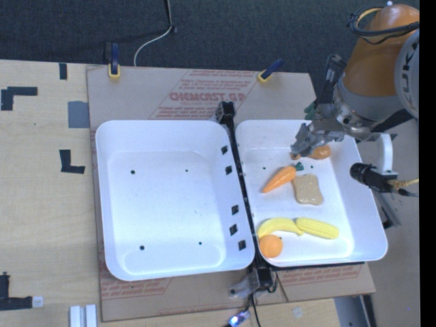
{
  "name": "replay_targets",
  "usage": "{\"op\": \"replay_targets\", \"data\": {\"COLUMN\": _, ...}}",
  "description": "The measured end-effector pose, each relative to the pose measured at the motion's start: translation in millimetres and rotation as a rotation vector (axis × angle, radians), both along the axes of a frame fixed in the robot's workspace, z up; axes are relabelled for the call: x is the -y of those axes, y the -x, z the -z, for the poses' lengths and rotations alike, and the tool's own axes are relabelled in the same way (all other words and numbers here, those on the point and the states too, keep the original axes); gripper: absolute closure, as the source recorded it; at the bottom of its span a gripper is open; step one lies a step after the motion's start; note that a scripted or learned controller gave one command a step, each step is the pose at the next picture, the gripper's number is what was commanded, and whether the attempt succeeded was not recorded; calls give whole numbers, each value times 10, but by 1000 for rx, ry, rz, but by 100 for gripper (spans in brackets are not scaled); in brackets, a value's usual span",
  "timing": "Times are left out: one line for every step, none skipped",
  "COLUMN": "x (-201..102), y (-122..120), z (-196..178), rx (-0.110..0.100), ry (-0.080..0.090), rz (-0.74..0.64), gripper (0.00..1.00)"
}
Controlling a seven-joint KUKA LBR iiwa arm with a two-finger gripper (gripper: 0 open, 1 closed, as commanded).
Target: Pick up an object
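Note:
My gripper (304, 146) hangs over the far part of the right bin (364, 240), just above and right of a toy carrot (281, 178). A small orange piece (320, 152) lies right beside the gripper. Nearer the front lie a tan bread slice (308, 190), a yellow banana (278, 227), a yellow corn cob (317, 228) and an orange ball (271, 246). Nothing shows between the gripper and the bin floor.
The left bin (116, 182) sits beside the right one, with a black divider (235, 182) along their shared edge. Both rest on a cardboard sheet (197, 90) held by clamps. The arm's orange band (385, 22) rises at the right.

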State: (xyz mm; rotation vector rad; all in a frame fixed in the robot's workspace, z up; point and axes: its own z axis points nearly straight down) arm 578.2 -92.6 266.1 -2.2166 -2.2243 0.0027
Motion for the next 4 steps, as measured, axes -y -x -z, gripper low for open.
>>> {"op": "replay_targets", "data": {"x": 0, "y": -2, "z": -95, "rx": -1, "ry": 0, "rz": 0, "gripper": 100}}
{"op": "replay_targets", "data": {"x": 1, "y": -3, "z": -189, "rx": -2, "ry": 0, "rz": -1, "gripper": 100}}
{"op": "replay_targets", "data": {"x": 1, "y": -5, "z": -283, "rx": -2, "ry": 0, "rz": -1, "gripper": 100}}
{"op": "replay_targets", "data": {"x": 1, "y": -6, "z": -377, "rx": -3, "ry": 0, "rz": -1, "gripper": 100}}
